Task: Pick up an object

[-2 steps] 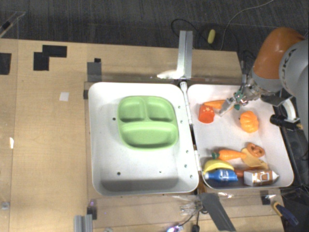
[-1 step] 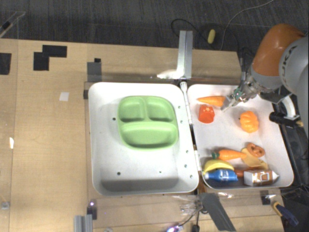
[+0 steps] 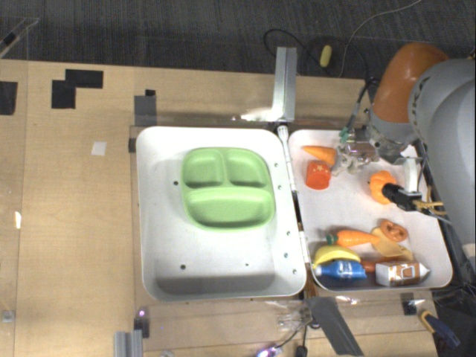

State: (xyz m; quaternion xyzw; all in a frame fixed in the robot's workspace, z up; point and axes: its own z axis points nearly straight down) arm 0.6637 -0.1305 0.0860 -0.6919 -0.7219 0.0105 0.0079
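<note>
Metallic and small at the tip of the grey arm (image 3: 439, 103), the end effector (image 3: 355, 155) hangs over the back part of the right-hand shallow white bin (image 3: 446, 255), near that bin's rear edge. Whether it is open or closed cannot be told from this slanted view, and nothing can be made out between its tips. An orange band (image 3: 401, 73) wraps the arm just above the wrist.

Just beside the end effector, toward the divider between the bins, lies an orange carrot-shaped toy (image 3: 320, 153), and in front of that stands a small red plastic cup (image 3: 317, 175). A round orange toy fruit (image 3: 381, 184) sits near the bin's right side, with a dark cable or fitting of the arm crossing in front of it.

Along the front edge of the right bin a cluster of toys lies close together: a second orange carrot with a green top (image 3: 353, 237), a tan and orange piece (image 3: 393, 231), a yellow banana-shaped toy (image 3: 335, 255), a blue packet (image 3: 343, 271) and a white and brown carton lying on its side (image 3: 401, 274).

In the left-hand white bin (image 3: 160, 266) rests a light green divided plastic plate (image 3: 227, 187), set toward that bin's back half. Both bins sit on the wooden counter (image 3: 67, 222).
</note>
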